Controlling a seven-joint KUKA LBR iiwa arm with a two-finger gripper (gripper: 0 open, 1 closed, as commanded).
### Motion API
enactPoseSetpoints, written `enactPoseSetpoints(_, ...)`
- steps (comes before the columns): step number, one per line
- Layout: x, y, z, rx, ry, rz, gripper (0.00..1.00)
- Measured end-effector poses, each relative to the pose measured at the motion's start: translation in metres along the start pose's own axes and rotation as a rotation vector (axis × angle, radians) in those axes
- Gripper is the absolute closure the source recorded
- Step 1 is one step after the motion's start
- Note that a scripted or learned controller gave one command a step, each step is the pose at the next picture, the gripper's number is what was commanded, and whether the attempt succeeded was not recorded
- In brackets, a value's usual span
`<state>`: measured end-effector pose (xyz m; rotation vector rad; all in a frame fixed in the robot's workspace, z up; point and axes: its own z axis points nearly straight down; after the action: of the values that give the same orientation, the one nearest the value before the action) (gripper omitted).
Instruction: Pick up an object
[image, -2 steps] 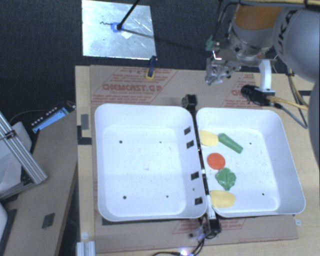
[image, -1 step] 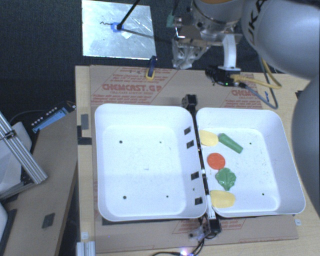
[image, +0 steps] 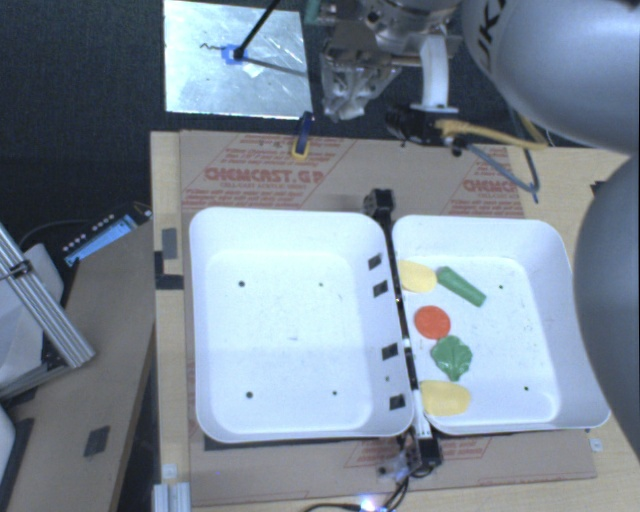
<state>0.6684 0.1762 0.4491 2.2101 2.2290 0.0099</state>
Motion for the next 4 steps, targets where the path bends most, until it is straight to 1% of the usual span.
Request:
enactPoseSetpoints(1,0.022,-0.053,-0.026,0.004,0.000,0.000,1.00)
enactPoseSetpoints(2,0.062,-0.106,-0.026,0.006,0.000,-0.001,1.00)
enactPoseSetpoints(3,0.060,-0.142,-0.061,0.003,0.001,0.002,1.00)
enactPoseSetpoints(4,0.060,-0.182,-0.083,0.003,0.000,0.002,1.00)
